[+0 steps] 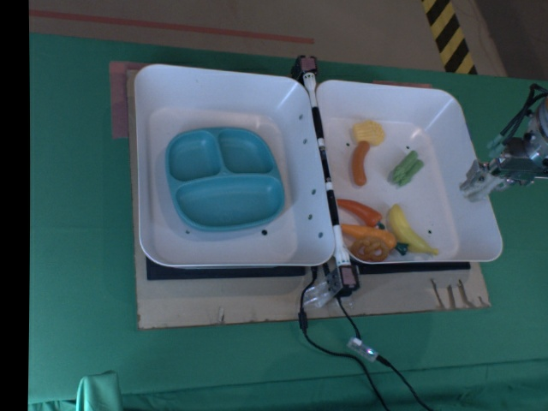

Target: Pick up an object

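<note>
The right bin (pixel 445 114) holds several toy foods: a yellow corn piece (pixel 368 131), an orange sausage (pixel 360 163), green pea pods (pixel 407 168), a red-orange pepper (pixel 360 211), a yellow banana (pixel 408 229) and an orange pretzel-like piece (pixel 372 247) at the front. My gripper (pixel 481 181) hangs at the right rim of this bin, to the right of the pea pods and the banana and apart from every item. I see nothing in its grasp.
The left bin (pixel 154 92) bears a teal divided plate (pixel 225 178). A black-and-white bar (pixel 324 157) runs between the bins. Cables (pixel 360 349) trail over the green cloth in front. Cardboard lies under both bins.
</note>
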`<action>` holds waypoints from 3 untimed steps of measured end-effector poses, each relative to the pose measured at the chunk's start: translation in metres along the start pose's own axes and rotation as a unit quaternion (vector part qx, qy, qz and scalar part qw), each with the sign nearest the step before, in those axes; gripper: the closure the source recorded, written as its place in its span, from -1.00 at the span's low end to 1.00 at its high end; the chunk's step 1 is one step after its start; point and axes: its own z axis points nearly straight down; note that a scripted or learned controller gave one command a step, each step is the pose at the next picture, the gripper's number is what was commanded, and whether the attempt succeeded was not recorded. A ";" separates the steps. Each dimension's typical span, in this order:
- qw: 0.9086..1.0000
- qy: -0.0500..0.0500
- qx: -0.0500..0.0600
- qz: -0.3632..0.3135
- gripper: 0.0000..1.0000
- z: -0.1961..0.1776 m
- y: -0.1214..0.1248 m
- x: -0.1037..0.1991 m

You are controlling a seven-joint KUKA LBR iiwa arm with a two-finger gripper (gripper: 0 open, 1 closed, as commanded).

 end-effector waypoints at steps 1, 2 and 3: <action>1.000 0.000 0.001 0.000 1.00 0.009 0.000 0.000; 1.000 0.000 0.000 0.000 1.00 0.001 0.000 0.000; 1.000 0.000 0.001 0.000 1.00 -0.003 0.000 0.000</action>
